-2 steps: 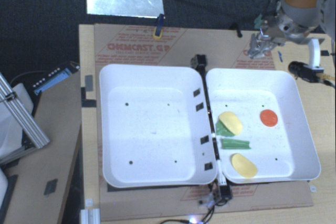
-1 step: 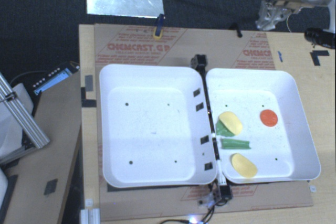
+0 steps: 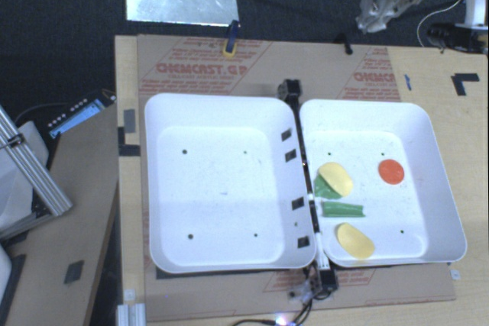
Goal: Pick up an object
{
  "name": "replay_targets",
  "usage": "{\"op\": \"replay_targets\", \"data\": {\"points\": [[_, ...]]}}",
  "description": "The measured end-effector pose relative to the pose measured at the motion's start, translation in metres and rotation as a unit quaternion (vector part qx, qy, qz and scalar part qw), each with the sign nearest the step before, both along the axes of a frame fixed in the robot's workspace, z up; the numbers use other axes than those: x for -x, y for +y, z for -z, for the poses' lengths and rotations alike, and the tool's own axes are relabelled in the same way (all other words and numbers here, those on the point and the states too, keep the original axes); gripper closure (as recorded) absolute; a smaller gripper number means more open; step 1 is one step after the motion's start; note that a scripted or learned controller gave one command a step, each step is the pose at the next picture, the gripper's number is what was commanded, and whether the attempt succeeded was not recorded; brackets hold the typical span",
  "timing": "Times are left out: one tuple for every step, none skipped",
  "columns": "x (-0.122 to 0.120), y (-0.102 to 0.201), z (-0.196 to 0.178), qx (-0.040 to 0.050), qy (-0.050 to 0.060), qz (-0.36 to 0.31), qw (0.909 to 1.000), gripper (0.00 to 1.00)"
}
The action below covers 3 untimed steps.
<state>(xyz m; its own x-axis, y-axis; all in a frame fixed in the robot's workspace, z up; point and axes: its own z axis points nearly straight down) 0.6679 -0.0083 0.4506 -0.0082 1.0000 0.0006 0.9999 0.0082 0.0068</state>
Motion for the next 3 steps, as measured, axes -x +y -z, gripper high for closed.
{"op": "replay_targets", "data": {"points": [[0.035,0.009,-0.029,-0.0001,0.002,0.001,1.0,1.0],[0.078,0.028,-0.056,-0.0004,0.001,0.001,1.0,1.0],[0.104,0.041,-0.086,-0.0002,0.001,0.001,1.0,1.0]]}}
